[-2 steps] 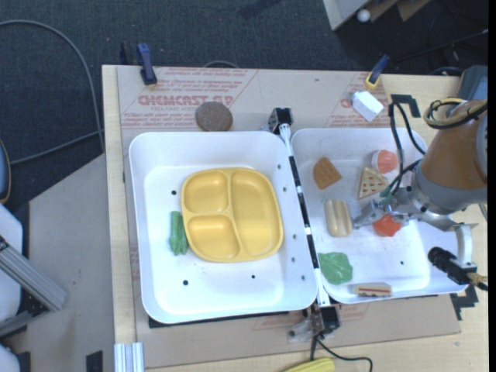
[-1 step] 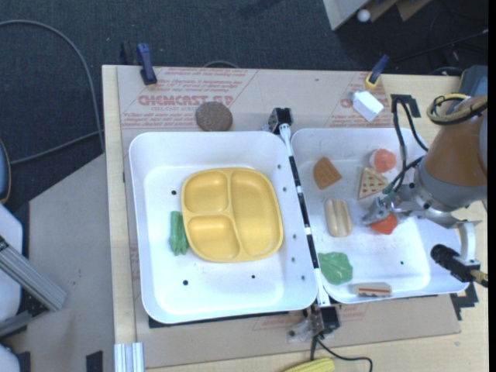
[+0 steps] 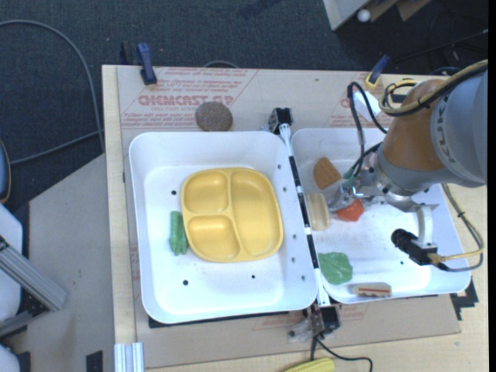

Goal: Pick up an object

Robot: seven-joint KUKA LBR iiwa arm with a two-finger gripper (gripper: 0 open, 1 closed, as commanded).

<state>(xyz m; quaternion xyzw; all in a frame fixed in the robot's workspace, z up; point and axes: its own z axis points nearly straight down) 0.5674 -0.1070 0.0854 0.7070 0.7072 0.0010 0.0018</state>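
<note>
My gripper (image 3: 343,199) hangs low over the left half of the right bin (image 3: 442,281), the grey arm with its orange band (image 3: 411,134) reaching in from the right. A small red object (image 3: 352,212) lies directly at the gripper's tip, partly hidden under it. Just to the left, a tan oblong piece (image 3: 316,210) rests against the bin's left wall. An orange-brown wedge (image 3: 327,173) sits behind the gripper. Toward the front lie a green leafy piece (image 3: 335,266) and a flat brown-and-tan piece (image 3: 372,289).
The left bin (image 3: 155,285) holds a yellow divided plate (image 3: 231,212) with a green pod-like piece (image 3: 178,233) to its left. A brown round disc (image 3: 213,117) sits on the bench behind the bins. Black cables (image 3: 418,250) trail from the wrist over the right bin.
</note>
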